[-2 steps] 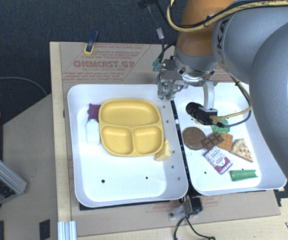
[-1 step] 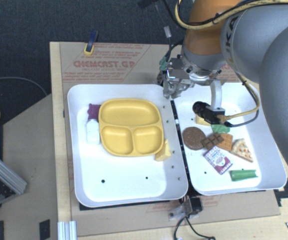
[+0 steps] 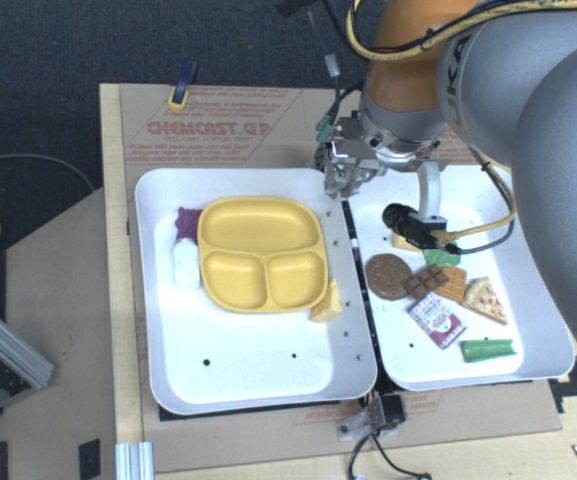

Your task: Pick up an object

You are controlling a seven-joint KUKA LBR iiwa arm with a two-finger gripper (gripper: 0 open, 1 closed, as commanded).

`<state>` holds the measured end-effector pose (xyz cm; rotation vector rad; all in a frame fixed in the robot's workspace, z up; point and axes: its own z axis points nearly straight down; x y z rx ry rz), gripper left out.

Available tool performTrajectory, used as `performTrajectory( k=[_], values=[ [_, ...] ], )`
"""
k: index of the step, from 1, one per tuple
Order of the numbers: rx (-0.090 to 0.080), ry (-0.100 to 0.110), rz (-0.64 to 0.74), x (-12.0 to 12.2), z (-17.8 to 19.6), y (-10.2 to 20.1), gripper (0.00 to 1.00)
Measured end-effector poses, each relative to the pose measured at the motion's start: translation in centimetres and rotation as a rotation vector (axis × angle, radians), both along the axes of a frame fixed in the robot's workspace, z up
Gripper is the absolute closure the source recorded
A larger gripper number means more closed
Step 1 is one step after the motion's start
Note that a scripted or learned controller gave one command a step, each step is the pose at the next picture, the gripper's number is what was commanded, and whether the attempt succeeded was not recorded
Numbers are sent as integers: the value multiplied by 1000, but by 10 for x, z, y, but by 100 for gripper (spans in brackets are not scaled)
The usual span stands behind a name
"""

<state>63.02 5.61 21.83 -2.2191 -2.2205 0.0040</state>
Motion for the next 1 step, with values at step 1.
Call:
performTrajectory(
  k=[1],
  values=[
    [0, -5, 0, 0, 7, -2, 100]
  ],
)
